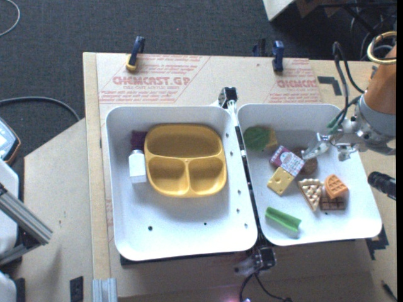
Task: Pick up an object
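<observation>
White bins (119, 168) sit on a pale board (94, 137) over dark carpet (63, 17) — gripper (313, 151) spread open, holding nothing.

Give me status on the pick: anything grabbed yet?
Not yet. Done: the gripper is over the right bin, fingers open. In hand: nothing; it sits beside the brown piece and the red-and-white packet. Left: close on an item and lift. The cheese wedge and waffle lie untouched.

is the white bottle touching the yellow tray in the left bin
Touching. The camera view shows the white bottle pressed against the left rim of the yellow tray, no bin floor visible between them.
</observation>
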You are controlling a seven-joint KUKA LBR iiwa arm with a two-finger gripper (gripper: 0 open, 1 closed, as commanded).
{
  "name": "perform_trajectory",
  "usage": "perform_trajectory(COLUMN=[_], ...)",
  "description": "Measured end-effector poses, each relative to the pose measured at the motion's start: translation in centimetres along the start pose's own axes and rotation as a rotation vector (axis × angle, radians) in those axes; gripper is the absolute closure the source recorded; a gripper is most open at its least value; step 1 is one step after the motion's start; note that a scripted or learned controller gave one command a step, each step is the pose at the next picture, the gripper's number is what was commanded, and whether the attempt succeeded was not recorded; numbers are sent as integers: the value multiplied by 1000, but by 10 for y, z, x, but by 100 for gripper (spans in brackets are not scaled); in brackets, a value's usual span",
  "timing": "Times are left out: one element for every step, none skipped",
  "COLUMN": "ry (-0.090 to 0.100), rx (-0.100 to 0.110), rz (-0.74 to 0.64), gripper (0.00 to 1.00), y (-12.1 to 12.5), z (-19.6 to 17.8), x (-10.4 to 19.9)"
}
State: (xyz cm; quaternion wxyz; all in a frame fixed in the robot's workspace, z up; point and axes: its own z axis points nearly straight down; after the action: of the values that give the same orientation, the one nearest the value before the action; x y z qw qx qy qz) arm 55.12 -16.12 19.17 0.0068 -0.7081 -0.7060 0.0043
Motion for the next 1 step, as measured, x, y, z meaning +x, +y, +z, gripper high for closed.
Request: perform_trajectory(ry=[-3], rx=[-14], rz=[-3], gripper=[0], y=[3], z=[-8], x=[0])
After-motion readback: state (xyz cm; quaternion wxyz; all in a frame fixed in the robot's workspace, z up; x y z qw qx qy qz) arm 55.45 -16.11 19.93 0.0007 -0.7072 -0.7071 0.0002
